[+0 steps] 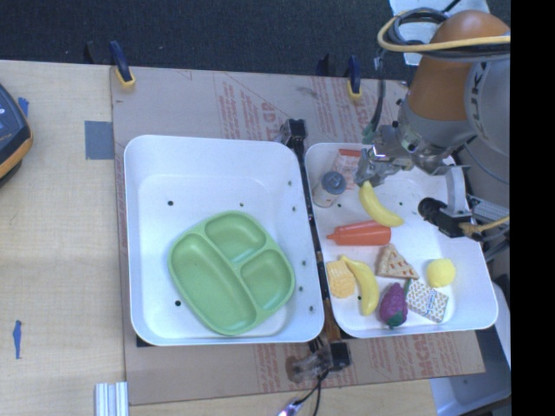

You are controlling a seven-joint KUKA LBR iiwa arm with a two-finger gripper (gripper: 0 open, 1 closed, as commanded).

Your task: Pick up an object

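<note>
Here the left bin (147, 232), well away from the fingers, carries a green divided plate (231, 272). The right bin (473, 310) lies under the gripper (375, 165), whose grip cannot be told; a banana (379, 204) sits just below it.

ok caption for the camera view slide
Gripper over a banana in the right bin; green tray in the left.

Grey arm (486, 102), orange band, yellow cable
</note>
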